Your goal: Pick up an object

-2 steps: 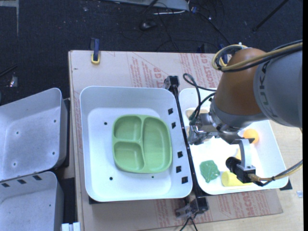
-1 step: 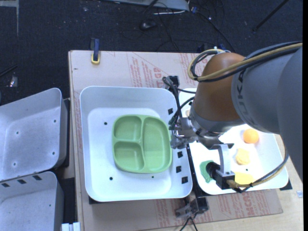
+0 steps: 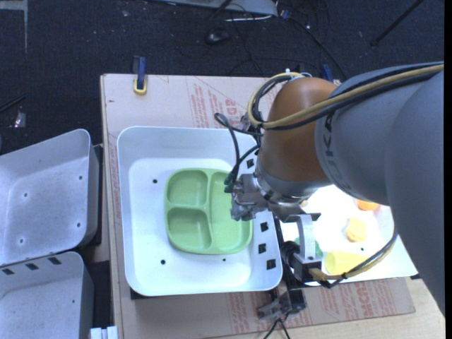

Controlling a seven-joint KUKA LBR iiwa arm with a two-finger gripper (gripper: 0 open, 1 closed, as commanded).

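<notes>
Green divided tray point(image 3: 201, 214) is my target, lying flat in the left bin point(image 3: 141, 189), its three compartments facing up and its right edge tucked under my wrist. Largest thing first: my grey arm comes in from the right, the orange band point(image 3: 300, 136) sitting right above that bin's right wall. Below it, my gripper point(image 3: 240, 203) is down at the tray's right rim, seemingly at or just above it; whether I'm touching it, I can't make out. My jaws are hidden under the wrist housing, so I cannot tell whether they stand open or closed, and I won't claim a hold. To do this well, I'd judge the rim is the only graspable feature on such a flat piece: one finger needs to go inside the lip, one outside, square to the edge, then close firmly before lifting. Lift slowly, since a wide tray held by one edge will want to droop and slip. Smaller things: yellow pieces point(image 3: 349, 246) and an orange piece point(image 3: 369, 205) lie in the right bin point(image 3: 395, 260), well apart from my work.
</notes>
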